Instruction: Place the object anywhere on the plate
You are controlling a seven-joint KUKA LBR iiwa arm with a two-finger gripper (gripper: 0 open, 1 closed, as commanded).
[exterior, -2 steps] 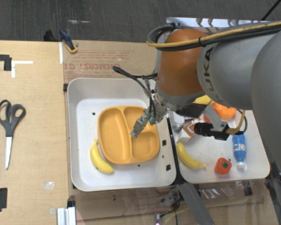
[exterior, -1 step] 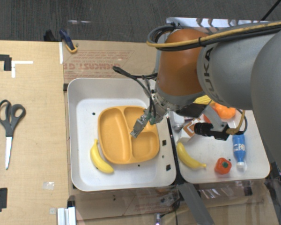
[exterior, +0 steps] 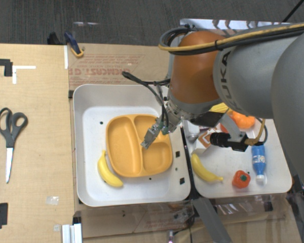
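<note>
Two bananas: one (exterior: 109,172) lies in the left bin (exterior: 86,135) against the yellow plate (exterior: 137,146), frame centre. Your tool (exterior: 153,134) hovers over the plate (grip state unclear).

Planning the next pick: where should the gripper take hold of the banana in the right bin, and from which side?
Grip the banana at its thick middle, coming straight down from above. It lies flat on the right bin floor, slanting from its left wall toward the tomato. Probably close the fingers across its narrow width; the ends taper.
</note>
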